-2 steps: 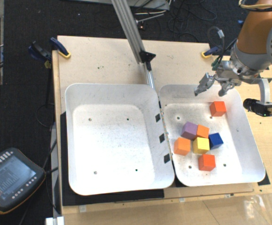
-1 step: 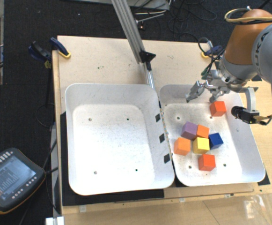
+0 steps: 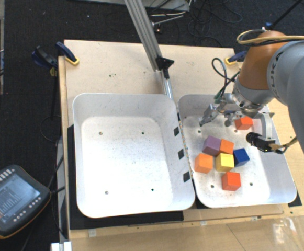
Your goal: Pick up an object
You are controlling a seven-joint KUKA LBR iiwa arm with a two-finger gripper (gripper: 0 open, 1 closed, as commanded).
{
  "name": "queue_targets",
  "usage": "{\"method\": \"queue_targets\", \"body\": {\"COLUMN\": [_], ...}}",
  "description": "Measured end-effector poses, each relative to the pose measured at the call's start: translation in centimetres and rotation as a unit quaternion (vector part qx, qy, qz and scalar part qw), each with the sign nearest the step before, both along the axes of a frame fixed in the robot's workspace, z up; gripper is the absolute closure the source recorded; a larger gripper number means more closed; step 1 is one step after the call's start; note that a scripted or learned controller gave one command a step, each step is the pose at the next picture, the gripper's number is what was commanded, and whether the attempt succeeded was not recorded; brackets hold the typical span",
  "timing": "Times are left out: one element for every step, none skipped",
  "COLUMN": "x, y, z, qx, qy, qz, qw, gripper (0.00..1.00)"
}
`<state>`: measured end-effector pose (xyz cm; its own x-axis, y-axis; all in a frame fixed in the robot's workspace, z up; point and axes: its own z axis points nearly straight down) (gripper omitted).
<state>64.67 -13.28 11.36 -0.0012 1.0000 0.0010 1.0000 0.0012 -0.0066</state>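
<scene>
So the grey two-finger gripper (image 3: 221,117) is hanging over the back part of the right-hand shallow white plastic bin (image 3: 277,188), fingers spread fairly wide with nothing between them as far as I can see. Right beside it, toward the arm side, sits a small orange-red cube (image 3: 243,123) on its own, and honestly that looks like the easiest grab since nothing crowds it. The rest are bunched up mid-bin: a purple block (image 3: 212,145), a small orange cube (image 3: 226,146) touching it, a yellow cube (image 3: 225,161), a blue cube (image 3: 240,156), another orange cube (image 3: 204,162) on the left of the pile and a red-orange one (image 3: 231,181) nearer the front. If it goes for the cluster, I'd guess the fingers will jam on neighbours, so pick an outer block, square the fingers to two flat faces, come straight down, then close. The left white bin (image 3: 89,109) has no blocks in it. Writing-wise, the handheld controller (image 3: 10,197) at lower left has a lit screen but it's too small to read, and I can't see any brand marks.
</scene>
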Motion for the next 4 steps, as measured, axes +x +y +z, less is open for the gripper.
{"method": "queue_targets", "body": {"x": [0.3, 0.5, 0.8, 0.9], "y": [-0.1, 0.1, 0.8, 0.8], "z": [1.5, 8.0, 14.3, 15.7], "qx": [-0.0011, -0.0016, -0.0016, -0.0010], "qy": [-0.005, -0.008, -0.008, -0.005], "qz": [0.000, 0.001, 0.001, 0.001], "qw": [1.0000, 1.0000, 1.0000, 1.0000], "gripper": [1.00, 1.00, 1.00, 1.00]}}
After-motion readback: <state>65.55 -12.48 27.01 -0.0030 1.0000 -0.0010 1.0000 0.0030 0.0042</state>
